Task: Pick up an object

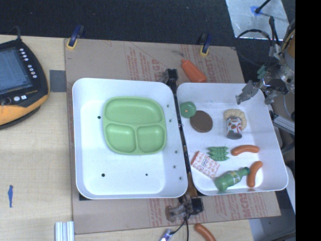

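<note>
— Pincer, entry one: where, and in what state?

— Gripper point(257, 90) at the far right corner of the right bin point(268, 134), above its rim; dark fingers spread apart; nothing between them.

— Right bin contents, nearest first?

— Green bottle point(230, 178) lying on its side at the near edge; beside it to the right an orange sausage point(254, 173), tilted; to the left a red-and-white packet point(205, 164), flat; further in, green pea pods point(218, 152) and a second sausage point(245, 149), close together but apart; beyond those a brown round disc point(201, 121), a small green round piece point(188, 109) just beside it, and a white-and-red figure point(234, 123) nearest the gripper yet clear of it.

— Left bin?

— Left bin point(85, 134) holds one green divided plate point(134, 125), three compartments, lying flat toward the far half.

— Outside the bins?

— Orange carrot-like piece point(192, 70) on the cardboard beyond the right bin; another orange piece point(204, 231) at the near edge; control pendant point(17, 82) far left on the bench.
</note>
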Robot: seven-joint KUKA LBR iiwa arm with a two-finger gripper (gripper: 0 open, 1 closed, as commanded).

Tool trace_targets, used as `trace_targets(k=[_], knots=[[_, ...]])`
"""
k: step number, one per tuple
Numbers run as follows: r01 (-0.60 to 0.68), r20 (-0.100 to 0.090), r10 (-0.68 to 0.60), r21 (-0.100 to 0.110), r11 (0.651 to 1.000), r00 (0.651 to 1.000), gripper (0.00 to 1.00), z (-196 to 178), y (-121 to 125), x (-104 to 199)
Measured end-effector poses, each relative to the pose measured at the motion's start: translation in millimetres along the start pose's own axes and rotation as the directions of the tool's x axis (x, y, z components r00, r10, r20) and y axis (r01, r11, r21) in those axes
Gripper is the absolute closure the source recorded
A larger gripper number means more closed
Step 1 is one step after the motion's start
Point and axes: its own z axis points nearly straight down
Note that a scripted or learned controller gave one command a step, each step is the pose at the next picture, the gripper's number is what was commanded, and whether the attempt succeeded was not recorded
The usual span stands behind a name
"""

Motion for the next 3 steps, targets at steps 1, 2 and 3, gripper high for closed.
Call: trace_targets(k=[1, 2, 3], knots=[[0.003, 0.001, -0.003, 0.003, 1.0, 1.0, 0.0, 81, 17, -2], [0.001, 0.001, -0.001, 0.002, 1.0, 1.0, 0.0, 156, 1, -17], [0.002, 0.0, -0.002, 0.001, 1.0, 1.0, 0.0, 156, -22, -13]])
